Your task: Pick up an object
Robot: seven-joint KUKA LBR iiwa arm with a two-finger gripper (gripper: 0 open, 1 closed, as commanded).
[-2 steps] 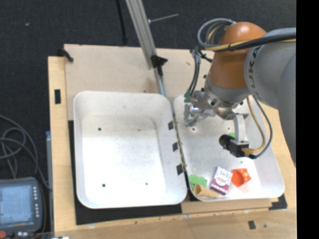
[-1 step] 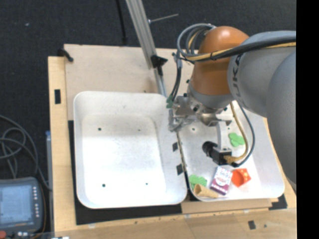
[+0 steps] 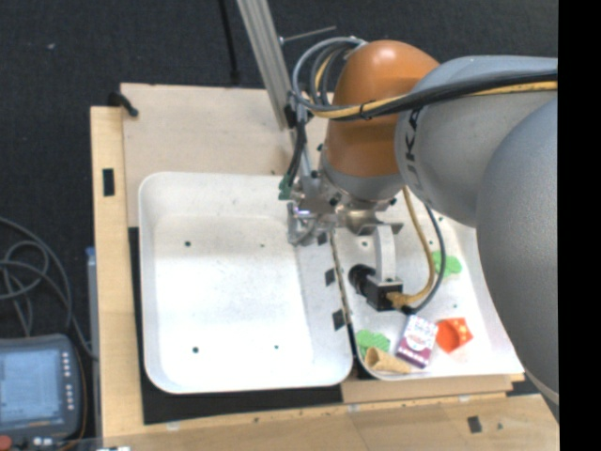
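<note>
Several small things lie at the near end of the right bin (image 3: 488, 346): a purple and white box (image 3: 418, 341), an orange-red piece (image 3: 453, 334), a green piece (image 3: 372, 339) and a tan cone (image 3: 387, 360). Another green piece (image 3: 452, 265) peeks out beside the arm, farther back. My gripper (image 3: 315, 222) hangs over the far part of the ridge between the two bins, well back from those things. The orange wrist and grey arm cover most of the right bin.
The left bin (image 3: 160, 252) is a wide white tray with a few dark specks on its floor. A slanted metal post (image 3: 263, 40) rises behind the bins. A screen unit (image 3: 33, 383) sits off the bench at lower left.
</note>
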